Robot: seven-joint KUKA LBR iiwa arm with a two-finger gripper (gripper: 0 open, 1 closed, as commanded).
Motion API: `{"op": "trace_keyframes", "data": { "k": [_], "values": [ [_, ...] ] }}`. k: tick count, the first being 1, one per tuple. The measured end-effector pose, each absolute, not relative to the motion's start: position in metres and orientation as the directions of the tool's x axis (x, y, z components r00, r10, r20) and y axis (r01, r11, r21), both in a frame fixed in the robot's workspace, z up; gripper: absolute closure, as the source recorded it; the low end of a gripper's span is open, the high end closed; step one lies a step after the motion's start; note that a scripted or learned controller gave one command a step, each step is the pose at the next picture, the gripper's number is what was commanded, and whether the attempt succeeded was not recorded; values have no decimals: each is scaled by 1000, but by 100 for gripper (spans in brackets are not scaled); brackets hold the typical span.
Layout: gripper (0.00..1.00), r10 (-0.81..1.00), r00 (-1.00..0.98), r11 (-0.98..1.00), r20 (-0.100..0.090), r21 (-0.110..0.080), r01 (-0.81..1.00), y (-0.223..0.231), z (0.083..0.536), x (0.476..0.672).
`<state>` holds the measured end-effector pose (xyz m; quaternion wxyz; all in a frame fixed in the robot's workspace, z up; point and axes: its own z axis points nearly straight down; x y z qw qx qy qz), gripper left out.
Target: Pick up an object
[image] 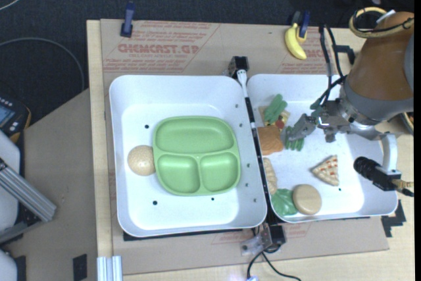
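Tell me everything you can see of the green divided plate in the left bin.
The green divided plate is a pale green, rounded-rectangle tray that looks like matte plastic. It has three compartments: one wide one along the far side and two smaller ones side by side along the near side. All three look bare. It lies flat and upright on the floor of the left bin, roughly centred. A round beige bun-like piece sits against its left edge.

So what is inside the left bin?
The left bin holds a green divided tray and a beige round piece touching the tray's left edge. Whatever lies under the tray is covered.
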<state>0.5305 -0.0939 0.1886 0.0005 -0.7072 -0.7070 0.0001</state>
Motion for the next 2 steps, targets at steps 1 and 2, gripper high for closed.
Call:
{"op": "trace_keyframes", "data": {
  "k": [1, 2],
  "values": [
    [0, 1000, 5, -5, -2, 0, 1000, -124, 82, 477],
    [100, 1000, 2, -2, -7, 17, 1000, -123, 99, 483]
  ]
}}
